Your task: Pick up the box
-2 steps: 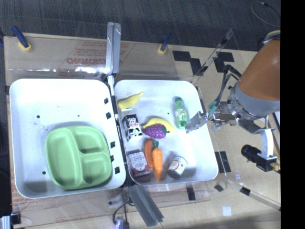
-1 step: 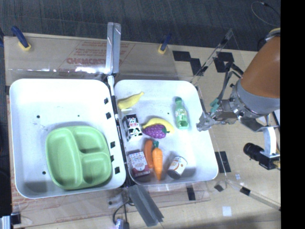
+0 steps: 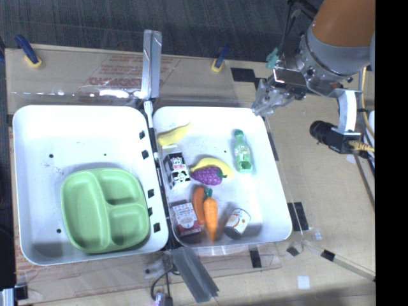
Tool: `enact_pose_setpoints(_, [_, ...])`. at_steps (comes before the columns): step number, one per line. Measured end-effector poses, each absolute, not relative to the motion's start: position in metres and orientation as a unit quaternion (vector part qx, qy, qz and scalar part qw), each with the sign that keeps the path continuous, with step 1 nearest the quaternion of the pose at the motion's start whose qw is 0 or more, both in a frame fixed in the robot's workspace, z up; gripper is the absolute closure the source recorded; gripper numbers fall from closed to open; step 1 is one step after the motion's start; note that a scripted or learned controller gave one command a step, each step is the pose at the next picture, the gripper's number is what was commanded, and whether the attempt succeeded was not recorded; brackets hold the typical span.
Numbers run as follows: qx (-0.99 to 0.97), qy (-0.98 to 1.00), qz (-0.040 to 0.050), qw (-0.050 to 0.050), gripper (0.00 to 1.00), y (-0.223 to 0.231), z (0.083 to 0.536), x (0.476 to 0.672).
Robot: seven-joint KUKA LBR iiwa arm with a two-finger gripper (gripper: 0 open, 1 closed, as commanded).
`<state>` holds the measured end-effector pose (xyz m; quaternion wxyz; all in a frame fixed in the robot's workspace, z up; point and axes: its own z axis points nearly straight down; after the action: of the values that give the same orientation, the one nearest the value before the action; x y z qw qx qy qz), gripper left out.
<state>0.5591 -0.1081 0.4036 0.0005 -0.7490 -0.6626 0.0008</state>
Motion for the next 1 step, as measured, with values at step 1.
enact_pose_setpoints(1, [-0.773,-0.634,0.002,0.001,1.0,-0.0635,0.4401,0.6573])
